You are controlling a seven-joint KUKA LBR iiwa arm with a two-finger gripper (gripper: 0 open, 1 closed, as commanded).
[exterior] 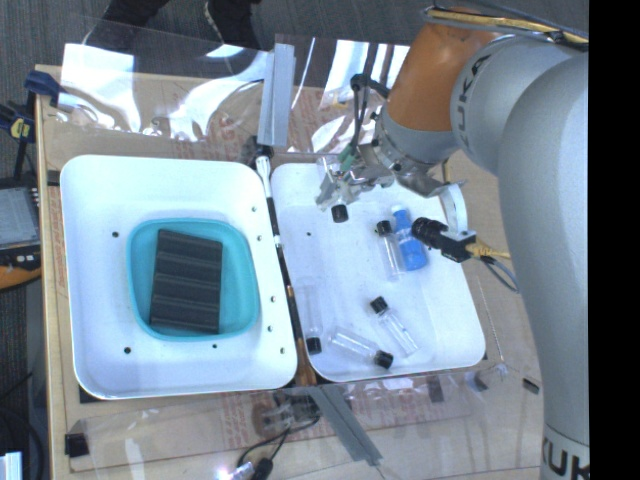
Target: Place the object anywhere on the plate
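**One arm low over the right bin, plate waiting in the left**

Several small clear vials with dark caps lie scattered in the right bin [300, 268]. The gripper [338, 190] hangs at that bin's far-left corner, a capped vial [340, 211] just below its tip; whether it pinches anything I cannot tell. The blue plate [240, 268], bearing a dark ribbed block [186, 281], sits leftward. The arm reaches in from the right, wrist bent downward.

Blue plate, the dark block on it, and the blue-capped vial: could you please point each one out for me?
blue plate [240, 258]: camera view, bare right rim.
dark block [186, 280]: camera view, middle of its ribbed top.
blue-capped vial [408, 240]: camera view, its blue body in the right bin.
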